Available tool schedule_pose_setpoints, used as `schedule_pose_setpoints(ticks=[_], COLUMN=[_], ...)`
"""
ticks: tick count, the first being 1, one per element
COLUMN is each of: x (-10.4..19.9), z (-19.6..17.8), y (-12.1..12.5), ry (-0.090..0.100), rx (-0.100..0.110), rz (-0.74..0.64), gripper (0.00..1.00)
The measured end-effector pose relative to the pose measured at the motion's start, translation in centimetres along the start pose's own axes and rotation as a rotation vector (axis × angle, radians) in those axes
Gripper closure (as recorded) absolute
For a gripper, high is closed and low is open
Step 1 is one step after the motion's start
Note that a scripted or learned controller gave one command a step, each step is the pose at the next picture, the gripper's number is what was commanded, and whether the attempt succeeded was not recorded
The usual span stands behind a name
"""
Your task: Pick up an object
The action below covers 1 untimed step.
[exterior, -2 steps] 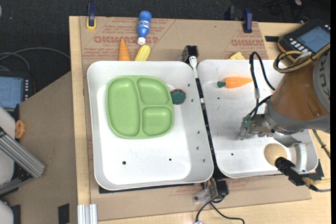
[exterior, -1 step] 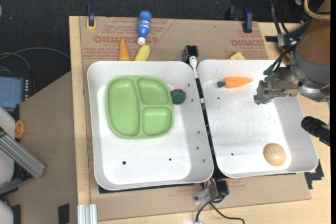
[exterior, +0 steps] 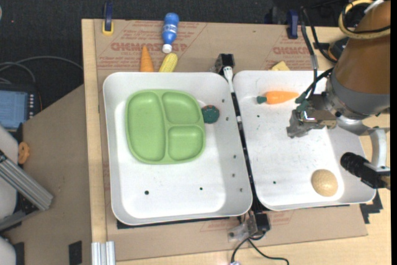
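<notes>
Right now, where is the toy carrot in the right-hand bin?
The carrot lies near the far edge of the right bin, left of the pincer and apart from it.

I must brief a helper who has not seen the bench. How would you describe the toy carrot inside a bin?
Look in the right bin. Near its far edge lies the toy carrot, orange with a green tip. The tan ball sits in the near corner.

Green divided plate (exterior: 165, 126) taking up most of left bin (exterior: 124, 195), small dark ball (exterior: 211, 113) touching its right edge. Right bin (exterior: 273, 195) offering open floor at centre; carrot (exterior: 277, 97) lying near far wall, tan ball (exterior: 324, 182) sitting near front right corner.
</notes>
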<state>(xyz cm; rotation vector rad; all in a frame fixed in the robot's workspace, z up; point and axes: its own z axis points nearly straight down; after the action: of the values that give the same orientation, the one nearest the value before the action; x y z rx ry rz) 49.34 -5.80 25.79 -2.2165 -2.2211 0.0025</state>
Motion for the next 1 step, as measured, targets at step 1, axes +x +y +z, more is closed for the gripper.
schedule_pose_setpoints(ticks=[1], x=[1.77], z=[2.55], y=[7.91], ry=[-0.003], rx=[-0.009], rz=[-0.002], gripper=[1.0])
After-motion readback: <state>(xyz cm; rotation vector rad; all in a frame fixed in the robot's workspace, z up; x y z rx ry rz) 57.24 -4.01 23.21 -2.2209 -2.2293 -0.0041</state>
